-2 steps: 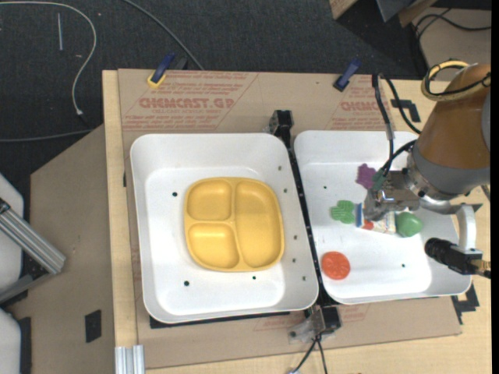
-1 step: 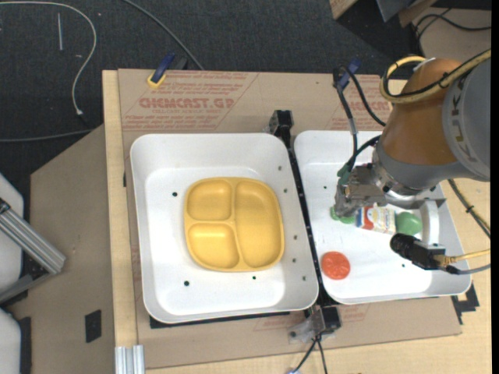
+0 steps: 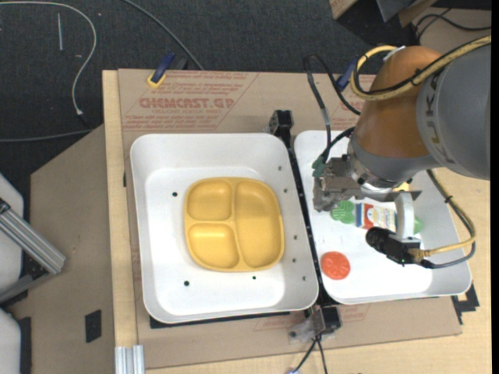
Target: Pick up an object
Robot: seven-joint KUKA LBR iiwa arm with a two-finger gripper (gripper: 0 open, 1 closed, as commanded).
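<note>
My gripper [image 3: 334,199] hangs low over the left part of the right bin [image 3: 374,287], under the orange wrist band. Just below and right of it lie a green object [image 3: 343,213] and a white packet with red and green print [image 3: 382,213], both partly hidden by the gripper and wrist. A flat red round object [image 3: 336,265] rests nearer the bin's front left. In the left bin [image 3: 156,170] sits a yellow divided plate [image 3: 234,223].
A black cable plug with a yellow lead [image 3: 394,245] hangs from the wrist over the right bin. Cardboard sheet [image 3: 195,100] lies under both bins. Black clamps [image 3: 281,121] stand between the bins at the back and front.
</note>
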